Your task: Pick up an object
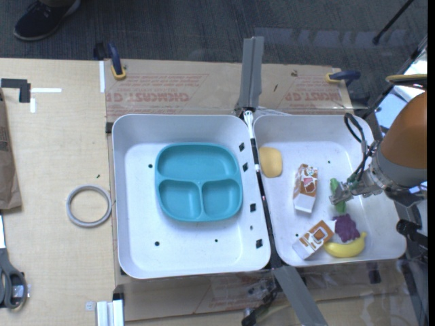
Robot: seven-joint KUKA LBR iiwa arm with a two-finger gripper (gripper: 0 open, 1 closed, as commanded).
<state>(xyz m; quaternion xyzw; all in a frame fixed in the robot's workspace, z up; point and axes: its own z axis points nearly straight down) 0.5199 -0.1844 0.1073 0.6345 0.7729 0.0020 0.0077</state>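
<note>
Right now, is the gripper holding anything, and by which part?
Cannot be told. The gripper sits low in the right bin at a small green thing, above the purple grapes; no clear hold is visible.

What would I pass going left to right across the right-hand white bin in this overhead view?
Round yellow lump → upright white and orange carton → small green piece by the pincer. The things nearer the front edge overlap in this order, so they are left out.

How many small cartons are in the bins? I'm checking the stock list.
2, both in the right bin: one carton near the middle, beside the gripper; another carton near the front edge, by the banana. The arm could hide more.
</note>
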